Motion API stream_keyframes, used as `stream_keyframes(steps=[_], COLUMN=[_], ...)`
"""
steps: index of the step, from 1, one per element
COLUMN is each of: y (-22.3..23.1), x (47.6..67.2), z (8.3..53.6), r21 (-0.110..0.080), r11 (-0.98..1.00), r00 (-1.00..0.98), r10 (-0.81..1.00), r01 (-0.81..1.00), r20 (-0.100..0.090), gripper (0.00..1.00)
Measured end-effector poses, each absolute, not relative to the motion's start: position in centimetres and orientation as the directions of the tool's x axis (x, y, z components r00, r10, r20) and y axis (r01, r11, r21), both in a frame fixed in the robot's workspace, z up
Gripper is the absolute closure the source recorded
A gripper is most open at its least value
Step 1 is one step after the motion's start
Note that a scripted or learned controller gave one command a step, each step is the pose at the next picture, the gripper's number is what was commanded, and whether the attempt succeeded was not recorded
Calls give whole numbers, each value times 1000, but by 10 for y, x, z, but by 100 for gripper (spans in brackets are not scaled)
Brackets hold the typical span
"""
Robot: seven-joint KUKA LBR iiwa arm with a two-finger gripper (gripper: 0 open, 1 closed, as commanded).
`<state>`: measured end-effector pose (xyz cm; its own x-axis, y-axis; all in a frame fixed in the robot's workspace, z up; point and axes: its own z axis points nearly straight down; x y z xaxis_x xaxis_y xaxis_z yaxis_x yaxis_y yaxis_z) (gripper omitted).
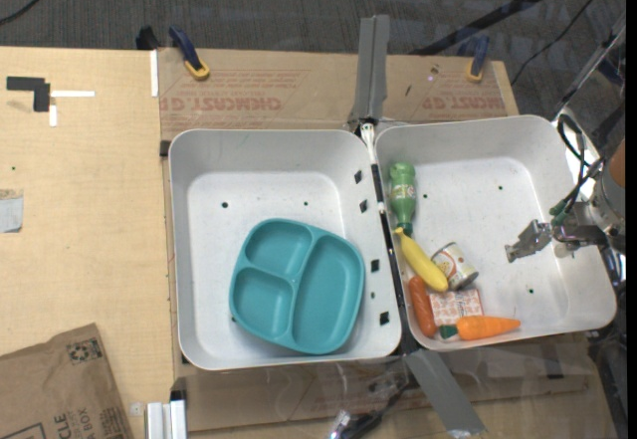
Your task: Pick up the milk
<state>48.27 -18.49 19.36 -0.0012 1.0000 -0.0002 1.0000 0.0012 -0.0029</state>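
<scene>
i see the gripper (526, 240) spread, holding nothing, in the right bin (498, 143). the milk (458, 307) is wedged among carrot (480, 329), can (455, 264) and banana (422, 263); i judge my fingers may snag a neighbour.

The bench (80, 228) was pale wood. On it sat two white bins (189, 228), cardboard sheets (249, 89) and a paper bag (60, 387).

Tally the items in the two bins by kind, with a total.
Tray: 1
Bottle: 1
Banana: 1
Can: 1
Milk: 1
Carrot: 1
Orange-red item by the milk, kind unclear: 1
Total: 7
</scene>
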Motion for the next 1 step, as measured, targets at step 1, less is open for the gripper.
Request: stream_keyframes(steps=[1], y=[-136], x=[517], z=[113], r21=[16], r11=[220], r00=[-220], r10=[975], r01=[975], r20=[-9], gripper=[0])
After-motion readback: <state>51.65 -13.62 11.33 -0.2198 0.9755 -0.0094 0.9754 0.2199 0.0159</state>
